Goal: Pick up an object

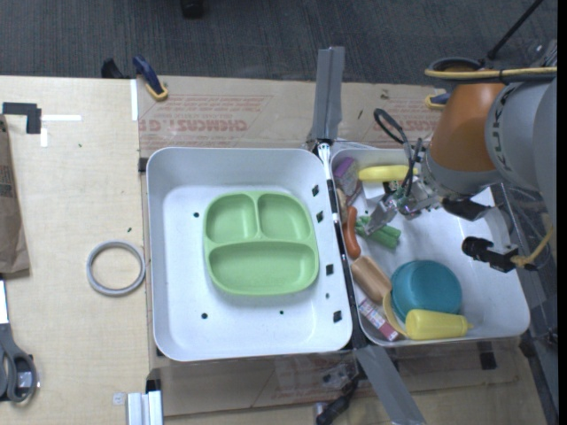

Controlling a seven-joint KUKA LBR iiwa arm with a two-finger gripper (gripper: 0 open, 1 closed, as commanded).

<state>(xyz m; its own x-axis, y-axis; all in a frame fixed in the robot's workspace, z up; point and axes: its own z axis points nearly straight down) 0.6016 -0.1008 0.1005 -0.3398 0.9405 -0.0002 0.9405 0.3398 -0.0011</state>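
Green piece (pixel 383 234) lies in the right bin (pixel 496 317) just under my gripper (pixel 388 211), crowded by the sausage (pixel 353 233) and banana (pixel 383 173), so I risk nudging it away or snagging a neighbour, and I cannot tell how my tool stands

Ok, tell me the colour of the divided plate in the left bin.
Light green plate, clearest in the camera view.
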